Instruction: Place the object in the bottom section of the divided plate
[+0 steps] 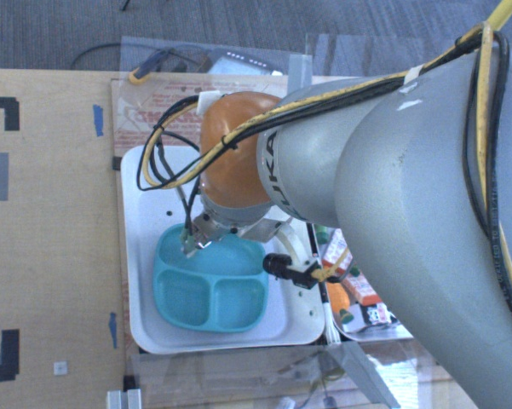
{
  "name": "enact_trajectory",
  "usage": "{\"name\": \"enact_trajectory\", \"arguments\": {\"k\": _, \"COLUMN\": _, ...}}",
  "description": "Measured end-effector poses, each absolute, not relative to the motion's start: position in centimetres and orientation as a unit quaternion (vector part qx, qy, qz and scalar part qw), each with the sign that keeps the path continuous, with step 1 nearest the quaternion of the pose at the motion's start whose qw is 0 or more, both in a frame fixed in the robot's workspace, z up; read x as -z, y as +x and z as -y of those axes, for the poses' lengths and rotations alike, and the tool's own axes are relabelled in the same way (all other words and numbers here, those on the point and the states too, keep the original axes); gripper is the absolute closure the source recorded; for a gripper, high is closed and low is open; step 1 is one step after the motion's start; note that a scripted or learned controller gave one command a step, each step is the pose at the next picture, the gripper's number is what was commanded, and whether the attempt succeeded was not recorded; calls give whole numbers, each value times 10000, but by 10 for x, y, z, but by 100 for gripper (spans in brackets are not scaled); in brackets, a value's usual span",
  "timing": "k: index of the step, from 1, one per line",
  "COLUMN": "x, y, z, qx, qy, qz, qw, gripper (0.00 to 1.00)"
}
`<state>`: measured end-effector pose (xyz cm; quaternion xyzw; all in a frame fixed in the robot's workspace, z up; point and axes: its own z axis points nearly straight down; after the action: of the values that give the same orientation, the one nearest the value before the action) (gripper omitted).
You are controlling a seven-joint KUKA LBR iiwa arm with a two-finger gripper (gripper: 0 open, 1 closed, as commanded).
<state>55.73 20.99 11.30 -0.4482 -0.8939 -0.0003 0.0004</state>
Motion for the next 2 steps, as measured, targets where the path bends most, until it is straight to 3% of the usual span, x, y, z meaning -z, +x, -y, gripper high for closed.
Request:
{"name": "enact_trajectory", "arguments": {"k": 1, "x": -114, "y": 557, "z": -210, "qx": 6, "qy": -4489, "qz": 8936, "qw": 11, "gripper": 0}}
{"name": "enact_trajectory", "arguments": {"k": 2, "x": -124, "y": 559, "z": -209, "qx": 22, "qy": -4503, "qz": 8929, "qw": 1, "gripper": 100}}
